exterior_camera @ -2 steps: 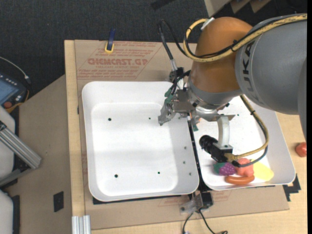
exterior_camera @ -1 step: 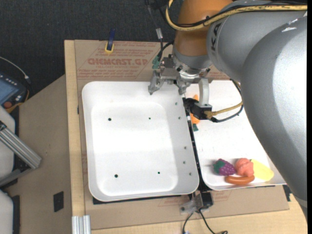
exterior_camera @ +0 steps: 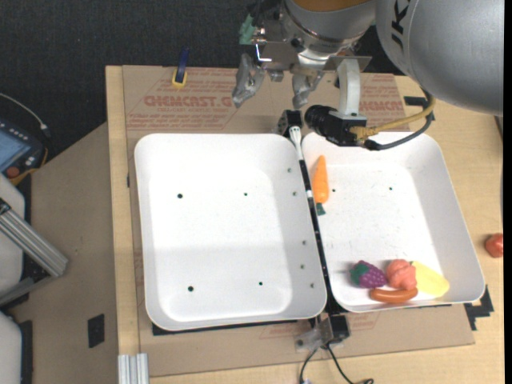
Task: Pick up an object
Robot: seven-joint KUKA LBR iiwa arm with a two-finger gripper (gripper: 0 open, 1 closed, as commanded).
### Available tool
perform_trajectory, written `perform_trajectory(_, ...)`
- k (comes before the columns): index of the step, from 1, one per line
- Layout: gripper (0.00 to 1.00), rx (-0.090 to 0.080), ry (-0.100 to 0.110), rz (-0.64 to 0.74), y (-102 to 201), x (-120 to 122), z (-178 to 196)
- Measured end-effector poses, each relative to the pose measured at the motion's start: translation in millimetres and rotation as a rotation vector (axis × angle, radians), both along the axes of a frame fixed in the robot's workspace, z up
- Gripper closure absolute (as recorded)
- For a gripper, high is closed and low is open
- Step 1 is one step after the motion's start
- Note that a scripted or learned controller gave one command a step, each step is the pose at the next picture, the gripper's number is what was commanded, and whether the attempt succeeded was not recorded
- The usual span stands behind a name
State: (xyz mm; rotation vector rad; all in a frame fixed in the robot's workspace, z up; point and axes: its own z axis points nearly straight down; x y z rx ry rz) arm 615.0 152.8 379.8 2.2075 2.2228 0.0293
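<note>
My gripper [exterior_camera: 273, 91] hangs above the cardboard behind the two bins, over the far end of the divide between them. Its two fingers [exterior_camera: 244, 86] stand apart, open, with nothing between them. An orange carrot [exterior_camera: 320, 178] with a green stem lies in the right bin [exterior_camera: 448, 206], close to its left wall and nearest the gripper. At that bin's front sit a purple bunch of grapes [exterior_camera: 369, 274], an orange-red fruit [exterior_camera: 402, 273], a yellow piece [exterior_camera: 433, 282] and a red-orange pepper-like piece [exterior_camera: 394, 295].
The left bin [exterior_camera: 152, 214] lies beside the right one, and their rims meet at a dark seam. A small blue and yellow clip [exterior_camera: 181, 69] stands on the cardboard at the back left. An orange object [exterior_camera: 496, 246] lies outside the right bin.
</note>
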Motion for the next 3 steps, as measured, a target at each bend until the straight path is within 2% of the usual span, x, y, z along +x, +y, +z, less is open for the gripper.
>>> perform_trajectory(1, 0.0, 0.001, 0.003, 0.001, 63, 2, 127)
perform_trajectory(2, 0.0, -0.004, 0.012, -0.004, 72, -5, 158)
perform_trajectory(3, 1.0, -0.006, 0.011, -0.005, 72, -4, 166)
